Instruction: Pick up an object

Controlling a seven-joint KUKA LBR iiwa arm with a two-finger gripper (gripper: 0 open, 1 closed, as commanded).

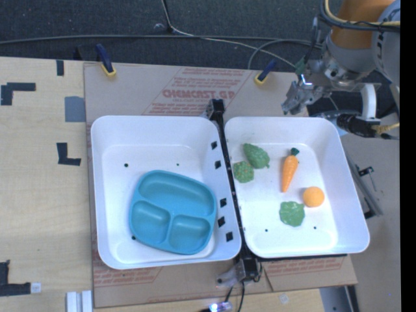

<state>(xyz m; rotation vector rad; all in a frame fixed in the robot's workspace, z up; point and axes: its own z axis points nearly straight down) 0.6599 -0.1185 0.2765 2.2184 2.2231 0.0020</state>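
The right bin holds an orange carrot with a green top, a small orange ball, and three green leafy pieces: one at the bin's upper left, one beside the divider, one toward the front. The gripper hangs above the bench behind the right bin's back edge, away from all the objects. Nothing shows between its fingers.
The left bin holds a blue sectioned plate. Black clips run along the seam between the bins. Both bins rest on a cardboard sheet held by blue-yellow clamps. Cables cross the dark backdrop.
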